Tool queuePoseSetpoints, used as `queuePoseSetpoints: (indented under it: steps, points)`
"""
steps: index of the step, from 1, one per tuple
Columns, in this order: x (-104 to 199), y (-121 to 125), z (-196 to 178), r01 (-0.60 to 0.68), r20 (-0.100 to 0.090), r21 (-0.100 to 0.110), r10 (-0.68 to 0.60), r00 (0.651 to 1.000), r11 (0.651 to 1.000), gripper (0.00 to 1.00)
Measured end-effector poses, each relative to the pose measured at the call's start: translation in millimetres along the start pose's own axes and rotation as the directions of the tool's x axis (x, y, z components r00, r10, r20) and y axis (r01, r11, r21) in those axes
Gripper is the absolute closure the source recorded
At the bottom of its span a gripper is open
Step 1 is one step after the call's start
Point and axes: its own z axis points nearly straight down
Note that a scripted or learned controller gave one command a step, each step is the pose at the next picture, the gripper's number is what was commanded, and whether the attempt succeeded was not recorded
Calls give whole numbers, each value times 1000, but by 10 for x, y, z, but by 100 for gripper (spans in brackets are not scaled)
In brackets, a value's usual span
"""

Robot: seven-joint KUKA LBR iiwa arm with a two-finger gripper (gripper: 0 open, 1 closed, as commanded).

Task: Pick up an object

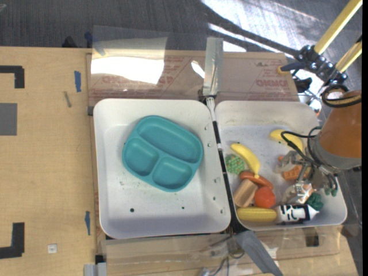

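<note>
The end effector (pixel 303 184) hangs low over the right bin (pixel 253 111); its state I cannot tell. The toy banana (pixel 246 156) is probably light, stiff, slippery plastic; grip mid-body across its width.

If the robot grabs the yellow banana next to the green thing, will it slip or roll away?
The banana looks smooth and shiny, probably plastic, so it may slip between the fingers. Its curve probably makes it rock or spin rather than roll far. It lies close to the green piece and the orange one, so a push would likely nudge them too.

High fixed slanted view over both bins (pixel 103 171)
</note>
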Motion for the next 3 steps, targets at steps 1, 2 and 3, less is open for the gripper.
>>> queuePoseSetpoints:
  steps: [1, 2, 3]
  points:
    - [-46, 7, -132, 2, 13, 2, -2, 1000, 1000, 100]
    - [-41, 10, -123, 2, 11, 2, -2, 1000, 1000, 0]
    - [-191, 510, -1, -231, 4, 0, 231, 973, 973, 0]
